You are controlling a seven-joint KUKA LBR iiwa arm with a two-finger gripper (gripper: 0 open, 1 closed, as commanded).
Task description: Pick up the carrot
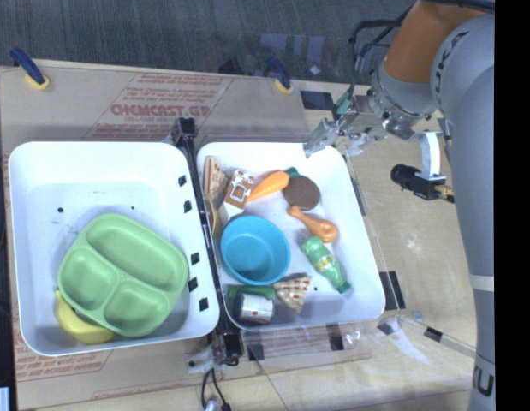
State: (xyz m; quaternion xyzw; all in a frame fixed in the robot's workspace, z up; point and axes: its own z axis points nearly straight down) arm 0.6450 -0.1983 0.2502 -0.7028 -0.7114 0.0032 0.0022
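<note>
The gripper (331,140) hangs over the far right corner of the right bin (360,229), its two metal fingers (317,141) spread apart with nothing between them. The grey arm (470,101) with its orange band reaches in from the right side of the scene.

The carrot (269,185) lies in the far part of the right bin, orange with a green top, pointing toward the far right, just left of a brown round cookie (303,193). It sits near the gripper but apart from it. Beside the carrot's left end are a small patterned box (239,188) and a waffle piece (215,182). Nearer in the same bin lie a blue bowl (254,248), a drumstick (314,223), a green bottle (324,264) and a tin can (256,308).

The left bin (42,169) holds a green divided plate (122,272) resting over a yellow item (76,325)
</note>
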